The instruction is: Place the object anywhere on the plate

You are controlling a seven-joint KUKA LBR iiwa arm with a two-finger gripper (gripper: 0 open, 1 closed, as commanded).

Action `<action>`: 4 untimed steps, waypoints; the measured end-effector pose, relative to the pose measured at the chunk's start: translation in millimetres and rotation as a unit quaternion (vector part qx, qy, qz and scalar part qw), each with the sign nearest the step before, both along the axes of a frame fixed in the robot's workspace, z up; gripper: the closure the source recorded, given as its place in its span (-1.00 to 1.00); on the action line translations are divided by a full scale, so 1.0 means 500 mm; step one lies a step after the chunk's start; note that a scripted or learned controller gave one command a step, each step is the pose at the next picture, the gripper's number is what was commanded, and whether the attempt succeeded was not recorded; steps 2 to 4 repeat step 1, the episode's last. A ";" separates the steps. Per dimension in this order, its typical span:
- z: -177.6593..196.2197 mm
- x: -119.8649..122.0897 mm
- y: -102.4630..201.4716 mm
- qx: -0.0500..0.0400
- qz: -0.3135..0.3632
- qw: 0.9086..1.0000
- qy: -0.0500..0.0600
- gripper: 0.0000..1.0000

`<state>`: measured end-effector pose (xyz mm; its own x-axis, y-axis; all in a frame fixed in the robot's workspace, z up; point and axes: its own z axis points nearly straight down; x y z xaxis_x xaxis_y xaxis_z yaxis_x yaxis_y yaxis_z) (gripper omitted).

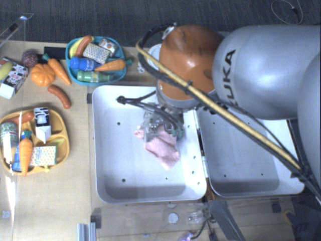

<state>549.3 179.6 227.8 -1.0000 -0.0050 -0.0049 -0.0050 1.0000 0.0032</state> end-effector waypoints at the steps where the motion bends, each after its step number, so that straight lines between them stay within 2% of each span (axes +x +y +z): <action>1: 0.001 0.000 0.000 0.000 0.000 1.000 0.000 -1.00; 4: 0.001 0.000 0.000 0.000 0.000 1.000 0.000 -1.00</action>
